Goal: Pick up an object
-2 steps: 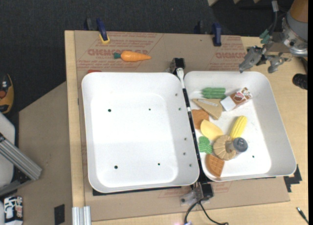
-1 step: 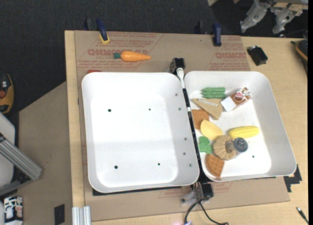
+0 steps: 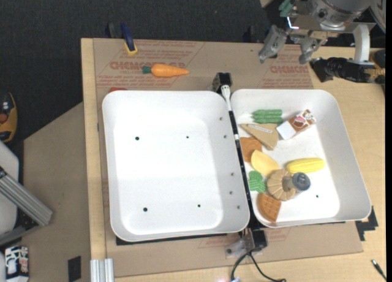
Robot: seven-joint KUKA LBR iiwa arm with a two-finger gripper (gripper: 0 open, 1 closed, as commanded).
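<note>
my tool (image 3: 293, 43) hung spread and empty above the right bin (image 3: 343, 152), whose toys (image 3: 278, 158) were so jumbled I figured I'd probably snag two or slip off

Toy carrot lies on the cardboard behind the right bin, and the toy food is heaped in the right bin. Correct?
Not quite. In the camera view the carrot lies on the cardboard behind the left bin. The toy food is indeed in the right bin.
</note>
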